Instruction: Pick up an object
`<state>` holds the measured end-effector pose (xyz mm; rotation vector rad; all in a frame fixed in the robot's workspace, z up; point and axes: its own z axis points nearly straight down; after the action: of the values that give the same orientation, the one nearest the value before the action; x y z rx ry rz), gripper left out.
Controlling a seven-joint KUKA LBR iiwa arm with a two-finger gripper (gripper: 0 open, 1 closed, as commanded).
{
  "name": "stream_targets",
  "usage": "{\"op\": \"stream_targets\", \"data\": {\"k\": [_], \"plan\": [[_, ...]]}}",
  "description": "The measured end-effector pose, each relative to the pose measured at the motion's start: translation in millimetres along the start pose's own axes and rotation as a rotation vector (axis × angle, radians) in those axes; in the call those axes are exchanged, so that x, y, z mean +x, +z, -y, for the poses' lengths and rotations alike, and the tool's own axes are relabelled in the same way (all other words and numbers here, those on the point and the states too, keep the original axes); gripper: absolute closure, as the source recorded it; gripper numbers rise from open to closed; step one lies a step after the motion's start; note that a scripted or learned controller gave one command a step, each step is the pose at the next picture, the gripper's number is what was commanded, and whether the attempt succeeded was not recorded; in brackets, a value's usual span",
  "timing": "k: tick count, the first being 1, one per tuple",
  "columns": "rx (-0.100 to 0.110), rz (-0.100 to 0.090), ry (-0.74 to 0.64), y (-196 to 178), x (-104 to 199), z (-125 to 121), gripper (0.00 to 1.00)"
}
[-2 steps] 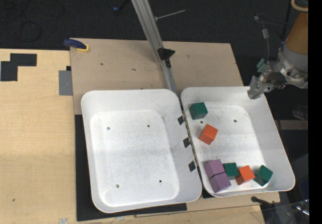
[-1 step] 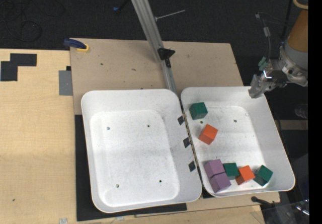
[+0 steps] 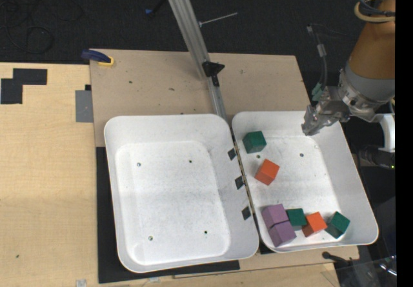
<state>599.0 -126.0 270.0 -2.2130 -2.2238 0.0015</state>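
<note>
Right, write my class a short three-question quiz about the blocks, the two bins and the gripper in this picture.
1. True or false: every block lies in the right-hand shallow white bin.
2. How many orange cube-shaped blocks are there? A) one B) two C) three
3. Which block lies nearest the grey two-finger gripper?

Key:
1. True; the left-hand shallow white bin holds no blocks.
2. B: one orange cube near the middle and one orange cube in the near row.
3. The dark green cube at the far left of the right-hand bin.
</note>
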Motion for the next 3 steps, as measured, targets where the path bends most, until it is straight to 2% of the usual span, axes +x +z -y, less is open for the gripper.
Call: {"op": "stream_targets", "data": {"k": [2, 3], "plan": [[0.002, 0.000, 0.000, 29.2, 96.1, 22.3, 1.00], [0.001, 0.000, 0.000, 22.5, 146.4, 30.8, 1.00]]}}
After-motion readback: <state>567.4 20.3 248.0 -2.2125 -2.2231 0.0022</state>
